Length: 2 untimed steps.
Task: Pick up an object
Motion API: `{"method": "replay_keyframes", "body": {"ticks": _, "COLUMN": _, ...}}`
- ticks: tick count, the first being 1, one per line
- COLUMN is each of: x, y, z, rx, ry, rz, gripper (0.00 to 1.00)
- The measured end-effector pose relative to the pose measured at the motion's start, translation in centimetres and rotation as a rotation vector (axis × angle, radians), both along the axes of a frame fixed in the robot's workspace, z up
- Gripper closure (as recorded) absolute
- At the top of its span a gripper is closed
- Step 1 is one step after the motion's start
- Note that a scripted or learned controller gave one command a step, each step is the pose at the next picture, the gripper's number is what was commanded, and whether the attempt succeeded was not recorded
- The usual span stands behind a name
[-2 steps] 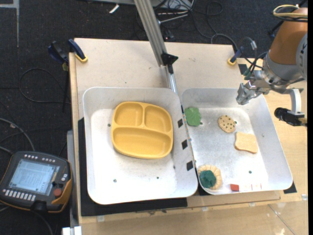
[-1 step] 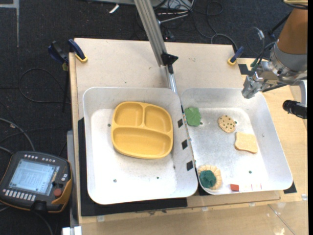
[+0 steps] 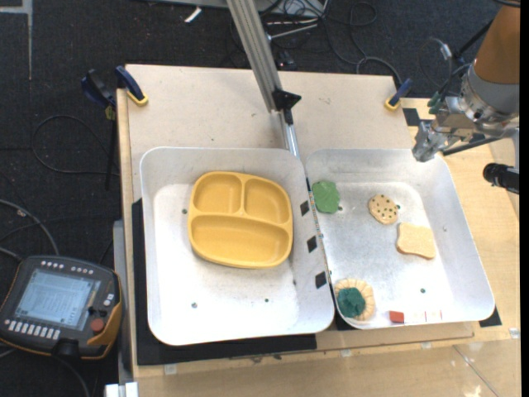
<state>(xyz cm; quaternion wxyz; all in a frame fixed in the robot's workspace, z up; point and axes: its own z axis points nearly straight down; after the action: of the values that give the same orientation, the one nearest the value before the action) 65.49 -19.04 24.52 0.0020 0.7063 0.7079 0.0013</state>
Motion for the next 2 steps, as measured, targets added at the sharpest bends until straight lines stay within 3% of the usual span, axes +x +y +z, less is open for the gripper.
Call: {"method": "replay_keyframes", "body": {"ticks": 2, "x": 0.2, "y": 11.0, "z": -0.2, "rx": 0.003, "ry": 0.002, "rz": 0.006, "gripper": 1.0}}
